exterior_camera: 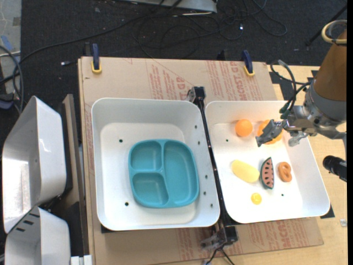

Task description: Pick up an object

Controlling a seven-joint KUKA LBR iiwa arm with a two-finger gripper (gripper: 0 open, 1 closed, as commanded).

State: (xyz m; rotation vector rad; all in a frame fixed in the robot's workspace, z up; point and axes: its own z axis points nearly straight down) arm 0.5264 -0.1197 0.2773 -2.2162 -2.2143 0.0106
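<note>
Orange toy (271,139) in the right bin (314,203) sits under the gripper (268,131); whether its jaws grip it cannot be told. Nearby lies an orange ball (244,127).

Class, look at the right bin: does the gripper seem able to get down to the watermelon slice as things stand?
Probably yes. The watermelon slice lies uncovered in the right bin, with small gaps to the yellow piece and pretzel. The gripper hovers just above it in view, nothing between.
</note>
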